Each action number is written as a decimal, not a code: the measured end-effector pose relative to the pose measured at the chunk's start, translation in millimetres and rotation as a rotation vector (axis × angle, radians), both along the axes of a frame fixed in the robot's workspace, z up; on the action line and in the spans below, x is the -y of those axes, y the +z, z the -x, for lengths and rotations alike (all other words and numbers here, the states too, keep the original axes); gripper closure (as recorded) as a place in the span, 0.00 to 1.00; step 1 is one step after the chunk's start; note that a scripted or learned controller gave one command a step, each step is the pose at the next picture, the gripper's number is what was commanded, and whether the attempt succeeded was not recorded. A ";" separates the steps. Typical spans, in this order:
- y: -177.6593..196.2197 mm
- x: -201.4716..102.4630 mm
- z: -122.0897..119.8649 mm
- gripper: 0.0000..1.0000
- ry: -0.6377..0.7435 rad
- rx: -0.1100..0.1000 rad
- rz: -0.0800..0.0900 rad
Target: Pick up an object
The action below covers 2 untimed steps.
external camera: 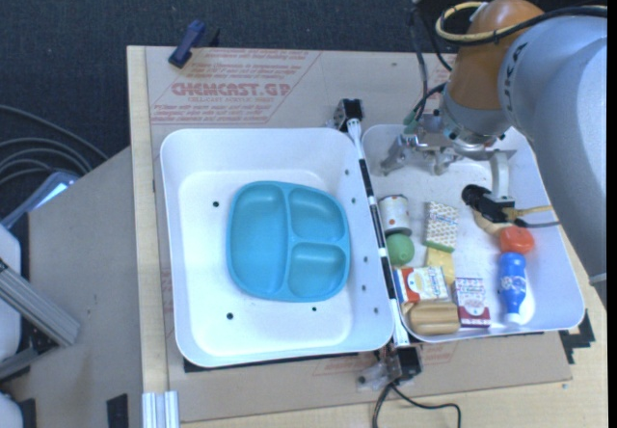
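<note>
My gripper [416,158] hangs over the far end of the right bin [559,306], open, with nothing between its fingers. Below it in that bin lie a white can [393,214], a green ball [399,249], a patterned packet [442,224], a yellow block [440,264], a red and white carton [422,283], a tan bun [434,318], a small red box [471,301] and a blue and white bottle [513,283] with an orange cap. The nearest things, the can and the packet, sit just in front of the fingertips, apart from them.
The left bin [183,224] holds a blue divided plate [287,241]. A ridge with black clips [371,224] separates the two bins. A small blue object [186,43] lies on the bench's far left corner. The grey arm [569,108] fills the right side above the right bin.
</note>
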State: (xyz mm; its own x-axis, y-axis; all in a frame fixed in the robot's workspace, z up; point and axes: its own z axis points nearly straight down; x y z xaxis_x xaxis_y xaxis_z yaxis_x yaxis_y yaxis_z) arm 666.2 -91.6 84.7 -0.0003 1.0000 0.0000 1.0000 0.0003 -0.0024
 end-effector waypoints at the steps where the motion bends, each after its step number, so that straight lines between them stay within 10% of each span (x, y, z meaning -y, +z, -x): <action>1: 10.7 -0.2 -0.7 1.00 0.001 0.002 0.000; 2: 10.4 -0.2 -0.5 0.00 0.001 0.001 0.000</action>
